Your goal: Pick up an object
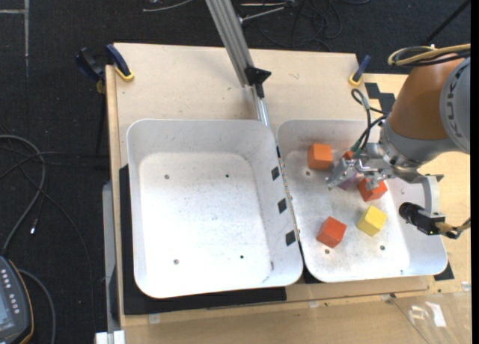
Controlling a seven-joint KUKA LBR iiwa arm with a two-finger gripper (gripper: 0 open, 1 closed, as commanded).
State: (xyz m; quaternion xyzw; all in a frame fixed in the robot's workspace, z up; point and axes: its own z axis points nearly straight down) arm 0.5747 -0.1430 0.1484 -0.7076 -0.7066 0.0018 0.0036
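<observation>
The right bin point(419, 264) holds several small blocks. An orange block point(320, 156) lies at the upper left, a red-orange block point(331, 231) lower down, and a yellow block point(372, 220) to its right. A red block point(373, 188) sits just under my gripper point(350, 176), which hangs low over the bin's middle. The gripper touches or nearly touches the red block's upper left side. The grey arm with its orange band point(423, 107) reaches in from the right.
The left bin point(150, 140) lies beside the right one. A metal pole point(228, 25) slants in from the top toward the bins' shared edge. Clamps point(120, 64) sit at the bench's back corners. Cables run along the arm.
</observation>
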